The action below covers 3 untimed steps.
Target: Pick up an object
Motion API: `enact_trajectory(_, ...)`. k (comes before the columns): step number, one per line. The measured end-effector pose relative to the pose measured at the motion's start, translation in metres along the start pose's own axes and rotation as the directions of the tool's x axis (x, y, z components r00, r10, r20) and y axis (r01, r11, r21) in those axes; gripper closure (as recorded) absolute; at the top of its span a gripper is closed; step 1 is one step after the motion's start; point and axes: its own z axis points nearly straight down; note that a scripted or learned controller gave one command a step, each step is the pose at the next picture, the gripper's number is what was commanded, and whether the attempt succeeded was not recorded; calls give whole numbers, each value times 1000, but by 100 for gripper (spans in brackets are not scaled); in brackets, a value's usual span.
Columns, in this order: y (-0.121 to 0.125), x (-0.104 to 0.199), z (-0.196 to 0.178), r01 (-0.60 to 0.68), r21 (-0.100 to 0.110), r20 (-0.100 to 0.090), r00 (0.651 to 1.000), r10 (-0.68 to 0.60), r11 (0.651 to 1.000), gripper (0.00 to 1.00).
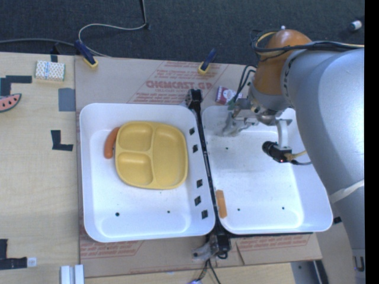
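In the left bin: a yellow divided plate, an orange sausage touching its left edge. In the right bin: a small orange stick against the left wall. Above the far end, the gripper, holding nothing; jaw gap impossible to tell.

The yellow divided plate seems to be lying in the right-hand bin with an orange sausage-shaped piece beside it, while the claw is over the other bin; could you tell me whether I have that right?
Not quite: the camera view shows the yellow divided plate in the left-hand bin, not the right. The orange sausage-shaped piece does lie beside it, at its left edge, and the claw is over the other bin, near its back left corner.
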Motion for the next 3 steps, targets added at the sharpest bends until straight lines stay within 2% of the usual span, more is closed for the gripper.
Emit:
enact_trajectory(1,0,0,-9,1,2,2,1000,-1,1000,100)
enact_trajectory(2,0,-1,-9,1,2,3,1000,-1,1000,0)
enact_trajectory(3,0,0,10,-1,1,-3,1000,1,1000,0)
